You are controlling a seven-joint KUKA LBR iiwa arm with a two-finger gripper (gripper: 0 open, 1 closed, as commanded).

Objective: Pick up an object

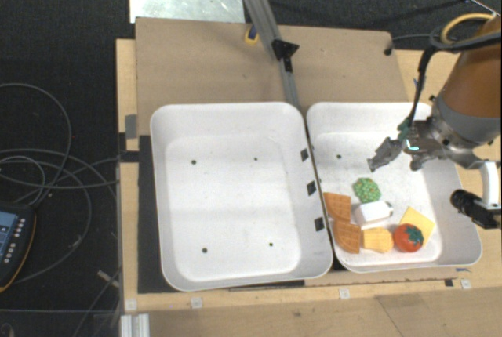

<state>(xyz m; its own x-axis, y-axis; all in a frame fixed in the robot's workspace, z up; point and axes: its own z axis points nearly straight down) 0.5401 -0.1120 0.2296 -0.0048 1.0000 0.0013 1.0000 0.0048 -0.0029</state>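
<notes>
The grey two-finger jaws stand open and hold nothing, at right of the frame above the right white plastic bin; the green bumpy ball lies just below, with free floor above it.

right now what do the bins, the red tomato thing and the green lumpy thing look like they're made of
The two shallow white bins look like thin moulded plastic: rounded corners, a smooth matte finish and a raised rim. The round red tomato-shaped toy looks like hard glossy plastic, going by a faint highlight, though rubber is possible. The bumpy green broccoli-like piece has a dull knobbly surface, likely plastic or foam; it is too small to tell.
</notes>
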